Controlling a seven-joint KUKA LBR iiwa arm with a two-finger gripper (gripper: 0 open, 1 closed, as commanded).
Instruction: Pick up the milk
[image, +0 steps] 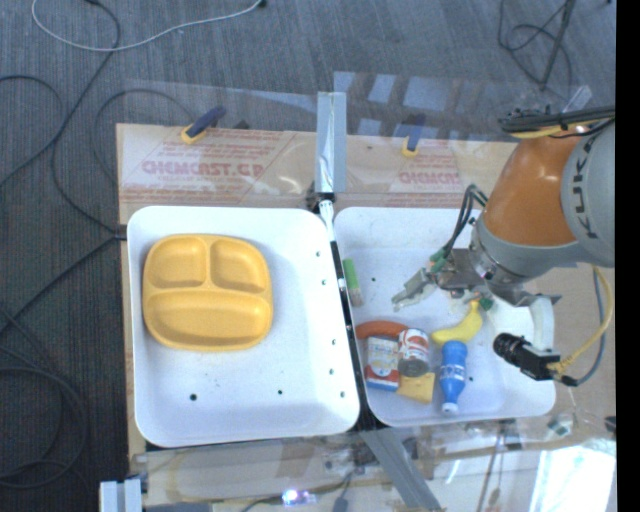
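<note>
Item: small red-and-white milk carton (382, 361), lying in the right white bin (380, 240) beside the blue bottle (453, 374); our gripper (420, 288) hovers above it, fingers apart—we should descend squarely over the carton, clear of neighbours.

The gripper (418, 288) is hovering with fingers spread over the right bin (385, 250), above the milk (382, 362) and banana (462, 324).

Robot lab, bench (150, 180), floor cables (60, 110)

small milk carton (382, 362), red top edge, lying flat, right bin's (520, 405) front left, among other items
</note>
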